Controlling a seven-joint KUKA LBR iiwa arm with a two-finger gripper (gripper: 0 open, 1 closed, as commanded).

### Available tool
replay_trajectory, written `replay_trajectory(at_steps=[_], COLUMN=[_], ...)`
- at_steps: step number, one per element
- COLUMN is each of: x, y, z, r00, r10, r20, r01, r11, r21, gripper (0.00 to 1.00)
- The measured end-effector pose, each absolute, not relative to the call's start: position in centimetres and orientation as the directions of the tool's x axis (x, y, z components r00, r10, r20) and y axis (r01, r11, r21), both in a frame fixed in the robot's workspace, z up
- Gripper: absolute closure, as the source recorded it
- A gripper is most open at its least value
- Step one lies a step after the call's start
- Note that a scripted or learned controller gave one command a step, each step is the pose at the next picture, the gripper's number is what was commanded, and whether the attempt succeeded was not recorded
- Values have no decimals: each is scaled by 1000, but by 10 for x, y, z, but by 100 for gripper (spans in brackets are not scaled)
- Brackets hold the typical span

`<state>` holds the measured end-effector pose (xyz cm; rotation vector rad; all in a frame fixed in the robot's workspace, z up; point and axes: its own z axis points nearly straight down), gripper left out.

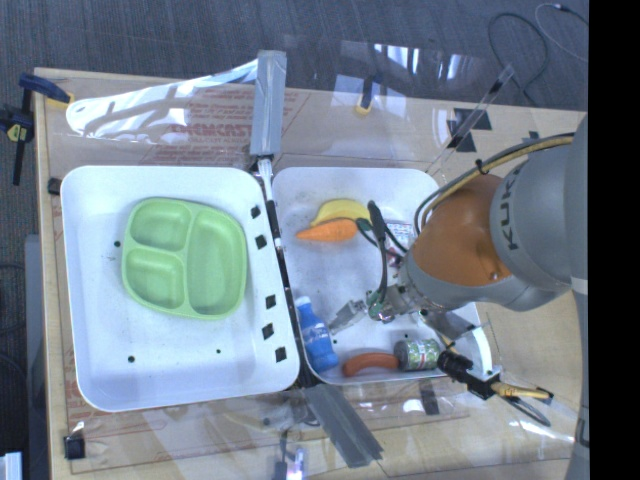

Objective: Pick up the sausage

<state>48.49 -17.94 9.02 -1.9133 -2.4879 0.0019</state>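
The sausage (372, 364) is located at the near edge of the right bin (300, 193), between a blue bottle (317, 336) on its left and a small green can (418, 353) on its right. The gripper (352, 314) is positioned just above it, apart from it; whether the jaws are wide or narrow cannot be told. A carrot (329, 232) and a banana (341, 210) lie farther back. A green divided plate (185, 258) rests in the left bin (85, 193).

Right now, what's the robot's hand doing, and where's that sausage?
Hand low in right bin, holding nothing visible. Sausage lies at bin's near edge, untouched. Blue bottle and small can flank it.
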Motion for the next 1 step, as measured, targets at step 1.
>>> replay_trajectory(at_steps=[1], x=[486], y=[-180], z=[99], r00=[-262], r10=[965], r20=[-1], r01=[965], r11=[262], r21=[-2], gripper=[100])
